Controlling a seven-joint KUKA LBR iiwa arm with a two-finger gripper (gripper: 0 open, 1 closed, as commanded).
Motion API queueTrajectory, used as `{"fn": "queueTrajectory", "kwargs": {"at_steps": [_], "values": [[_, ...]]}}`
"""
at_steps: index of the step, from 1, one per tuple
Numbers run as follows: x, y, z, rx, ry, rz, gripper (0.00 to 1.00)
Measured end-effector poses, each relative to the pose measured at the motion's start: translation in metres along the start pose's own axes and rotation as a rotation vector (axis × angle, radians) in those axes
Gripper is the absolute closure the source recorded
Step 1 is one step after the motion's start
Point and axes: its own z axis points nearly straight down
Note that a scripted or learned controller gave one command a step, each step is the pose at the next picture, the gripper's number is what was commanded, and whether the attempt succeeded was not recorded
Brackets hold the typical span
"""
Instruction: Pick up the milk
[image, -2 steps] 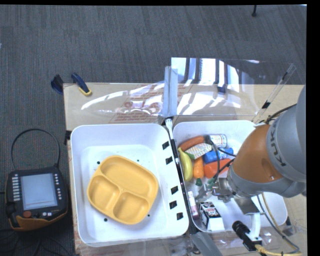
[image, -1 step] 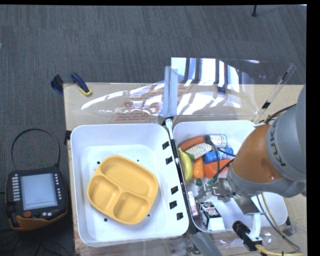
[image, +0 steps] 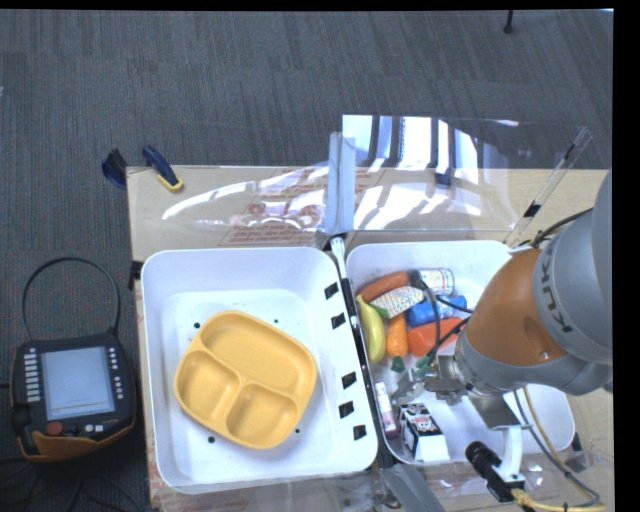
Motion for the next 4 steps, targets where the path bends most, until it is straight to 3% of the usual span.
{"fn": "queueTrajectory", "kwargs": {"at_steps": [4], "values": [[0.0000, -0.0003, 0.0004, 0.004, 0.000, -0.106, 0.00]]}}
